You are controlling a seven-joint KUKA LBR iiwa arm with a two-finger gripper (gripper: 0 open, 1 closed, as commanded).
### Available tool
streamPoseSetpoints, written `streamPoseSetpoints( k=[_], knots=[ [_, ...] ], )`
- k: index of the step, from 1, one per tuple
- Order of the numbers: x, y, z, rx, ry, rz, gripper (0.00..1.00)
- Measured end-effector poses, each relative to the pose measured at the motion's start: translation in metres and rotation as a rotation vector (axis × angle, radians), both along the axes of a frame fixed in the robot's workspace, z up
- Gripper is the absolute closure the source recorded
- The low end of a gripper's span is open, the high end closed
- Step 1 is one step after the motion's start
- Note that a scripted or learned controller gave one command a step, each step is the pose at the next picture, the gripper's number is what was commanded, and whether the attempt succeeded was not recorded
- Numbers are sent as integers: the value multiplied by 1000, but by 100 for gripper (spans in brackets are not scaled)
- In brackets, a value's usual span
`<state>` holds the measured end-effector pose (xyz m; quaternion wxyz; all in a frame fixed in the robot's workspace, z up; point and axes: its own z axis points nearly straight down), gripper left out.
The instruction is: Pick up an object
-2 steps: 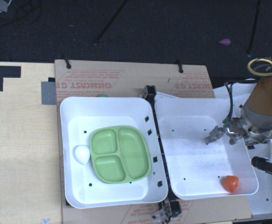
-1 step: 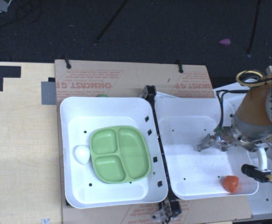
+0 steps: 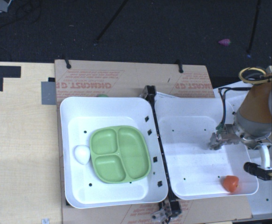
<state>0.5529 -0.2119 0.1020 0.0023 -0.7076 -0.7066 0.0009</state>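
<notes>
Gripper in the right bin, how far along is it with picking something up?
Done: the arm has reached into the right bin, with the gripper low near its middle. In hand: nothing visible between its fingers. Left: a grasp and lift. The orange object sits apart in that bin's near right corner, and the green divided plate and white egg-shaped object lie in the left bin.

Two shallow white bins sit side by side: the left bin holds one green three-compartment plate and one white egg-shaped object; the right bin holds one small orange-red object near its front right corner
</notes>
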Motion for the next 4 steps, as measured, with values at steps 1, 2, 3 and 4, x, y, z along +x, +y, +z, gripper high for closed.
streamPoseSetpoints(
  k=[1, 2, 3, 4],
  knots=[
    [9, 0, 58, -3, -7, 3, 100],
    [10, 7, 119, -3, -8, 4, 100],
    [10, 7, 115, -2, -3, 5, 100],
    [-3, 57, 107, 1, 0, 4, 100]
  ],
)
